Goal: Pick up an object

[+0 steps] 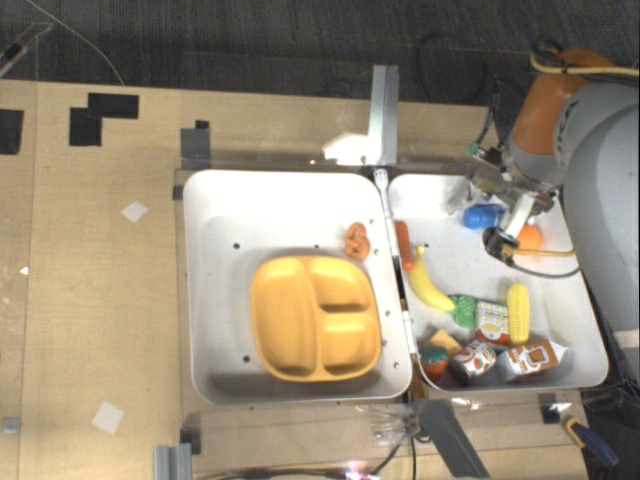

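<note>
Camera view: two white bins side by side on a wooden bench.
Arm: grey with an orange band, reaching in from the right over the far end of the right bin [556,293].
Gripper [487,193]: low over the far part of the right bin, just above the blue object [482,215].
Grip state: cannot tell whether it is spread or closed.
Blue object: on the bin floor under the gripper; contact cannot be told.
Orange ball [531,236]: just right of the blue object.
Banana [428,283]: mid-bin, near the left wall.
Corn cob [518,311]: right of the banana.
Cartons [528,358]: crowded along the near wall.
Left bin [215,268]: holds a yellow divided tray [315,316] and a small orange piece [356,240] by its right wall.
</note>
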`<state>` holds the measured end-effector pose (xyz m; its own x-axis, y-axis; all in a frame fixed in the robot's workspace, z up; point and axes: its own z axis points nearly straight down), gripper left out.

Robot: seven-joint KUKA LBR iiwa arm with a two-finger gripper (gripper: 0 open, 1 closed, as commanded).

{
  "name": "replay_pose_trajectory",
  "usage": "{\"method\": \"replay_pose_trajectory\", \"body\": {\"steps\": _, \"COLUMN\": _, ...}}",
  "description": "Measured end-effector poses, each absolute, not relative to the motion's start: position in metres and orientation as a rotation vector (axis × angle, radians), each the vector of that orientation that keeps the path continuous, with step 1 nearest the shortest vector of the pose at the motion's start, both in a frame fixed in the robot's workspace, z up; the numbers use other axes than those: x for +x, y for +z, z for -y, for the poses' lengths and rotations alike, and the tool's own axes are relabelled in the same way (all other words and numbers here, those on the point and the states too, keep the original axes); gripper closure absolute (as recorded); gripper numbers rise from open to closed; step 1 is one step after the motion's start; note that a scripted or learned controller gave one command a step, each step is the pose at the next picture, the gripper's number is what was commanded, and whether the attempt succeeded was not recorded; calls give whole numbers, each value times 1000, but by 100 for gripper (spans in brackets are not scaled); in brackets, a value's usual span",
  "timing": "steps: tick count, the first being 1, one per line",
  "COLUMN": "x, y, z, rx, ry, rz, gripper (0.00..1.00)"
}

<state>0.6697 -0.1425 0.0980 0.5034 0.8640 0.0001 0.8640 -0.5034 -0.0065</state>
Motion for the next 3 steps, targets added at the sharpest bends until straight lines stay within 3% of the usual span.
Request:
{"method": "replay_pose_trajectory", "body": {"steps": 1, "x": 614, "y": 88, "z": 112, "rx": -2862, "ry": -8, "rz": 1303, "gripper": 0}}
{"method": "replay_pose_trajectory", "body": {"steps": 2, "x": 586, "y": 89, "z": 123, "rx": -2852, "ry": -12, "rz": 1328, "gripper": 0}}
{"method": "replay_pose_trajectory", "body": {"steps": 3, "x": 597, "y": 188, "z": 78, "rx": -2682, "ry": -13, "rz": 1643, "gripper": 0}}
